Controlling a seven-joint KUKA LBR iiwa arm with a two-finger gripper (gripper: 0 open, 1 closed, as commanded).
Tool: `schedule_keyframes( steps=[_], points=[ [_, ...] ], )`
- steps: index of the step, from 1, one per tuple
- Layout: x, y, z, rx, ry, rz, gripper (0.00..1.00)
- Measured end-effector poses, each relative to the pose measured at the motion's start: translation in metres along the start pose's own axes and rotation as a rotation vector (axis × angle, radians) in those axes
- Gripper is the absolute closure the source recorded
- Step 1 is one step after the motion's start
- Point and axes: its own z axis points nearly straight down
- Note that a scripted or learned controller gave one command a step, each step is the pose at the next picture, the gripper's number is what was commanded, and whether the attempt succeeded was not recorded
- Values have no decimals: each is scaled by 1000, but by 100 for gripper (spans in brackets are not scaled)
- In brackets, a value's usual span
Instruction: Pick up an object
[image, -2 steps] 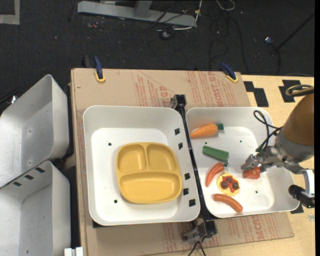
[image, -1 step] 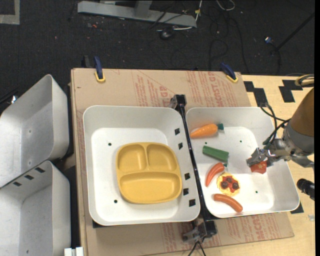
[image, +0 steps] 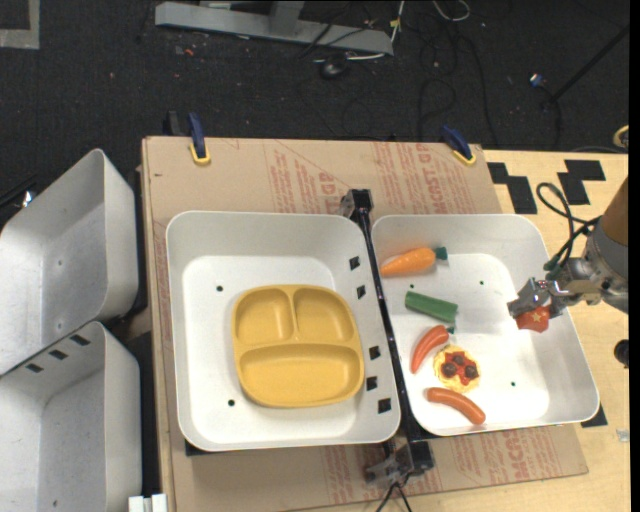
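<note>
Seemingly the pincer (image: 533, 308) clasps a small red object (image: 535, 319).

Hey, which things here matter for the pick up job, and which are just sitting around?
Job:
gripper, with a red object at its tip
carrot
green piece
red pepper
pizza slice
sausage

Lying about:
yellow divided tray in the left bin
</note>
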Motion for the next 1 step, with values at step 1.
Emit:
schedule_keyframes(
  steps=[1],
  points=[
    [-2, -1, -43, 1, 0, 0, 100]
  ],
)
